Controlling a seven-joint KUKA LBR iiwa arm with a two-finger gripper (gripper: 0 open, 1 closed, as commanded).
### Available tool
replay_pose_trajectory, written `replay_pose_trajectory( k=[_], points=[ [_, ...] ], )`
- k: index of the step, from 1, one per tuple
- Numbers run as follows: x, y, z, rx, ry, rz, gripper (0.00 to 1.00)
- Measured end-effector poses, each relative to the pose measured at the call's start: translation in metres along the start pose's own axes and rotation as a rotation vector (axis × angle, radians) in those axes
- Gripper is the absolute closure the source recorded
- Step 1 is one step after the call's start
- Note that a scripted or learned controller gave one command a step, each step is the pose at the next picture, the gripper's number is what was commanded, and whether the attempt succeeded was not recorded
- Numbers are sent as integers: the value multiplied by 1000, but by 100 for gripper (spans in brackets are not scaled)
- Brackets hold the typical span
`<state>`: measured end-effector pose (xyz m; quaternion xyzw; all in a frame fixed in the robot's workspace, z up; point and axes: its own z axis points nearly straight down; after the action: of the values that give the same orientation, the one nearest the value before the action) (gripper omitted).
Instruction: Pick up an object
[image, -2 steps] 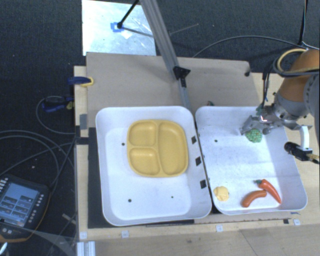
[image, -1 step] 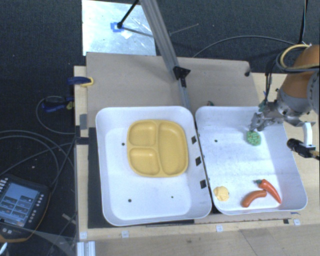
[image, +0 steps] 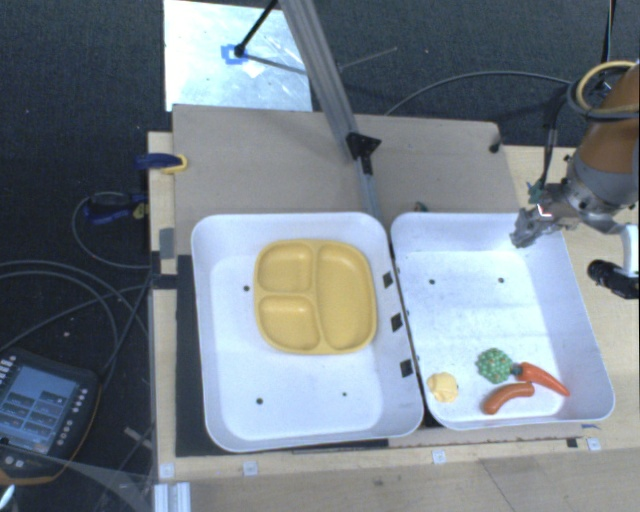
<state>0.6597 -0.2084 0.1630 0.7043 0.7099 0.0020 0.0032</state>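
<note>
The gripper (image: 525, 234) hangs over the far right corner of the right bin (image: 470, 290), with nothing visible between its fingers. At that bin's near end lie a small yellow lump (image: 442, 386), a green broccoli-like piece (image: 493, 365), an orange carrot (image: 543, 377) and a red-orange sausage (image: 506, 397). These objects sit well in front of the gripper, toward the bench's front edge.
A yellow three-compartment plate (image: 314, 296) lies in the left bin (image: 230, 400). A grey pole (image: 330, 80) slants in from the top to the seam between the bins. Cables and a handheld pendant (image: 35, 400) lie on the floor at left.
</note>
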Motion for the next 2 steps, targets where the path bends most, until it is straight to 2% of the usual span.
replay_pose_trajectory(
  k=[1,2],
  points=[
    [-4,-1,-65,-2,-2,2,100],
    [-4,0,-57,4,0,0,100]
  ],
)
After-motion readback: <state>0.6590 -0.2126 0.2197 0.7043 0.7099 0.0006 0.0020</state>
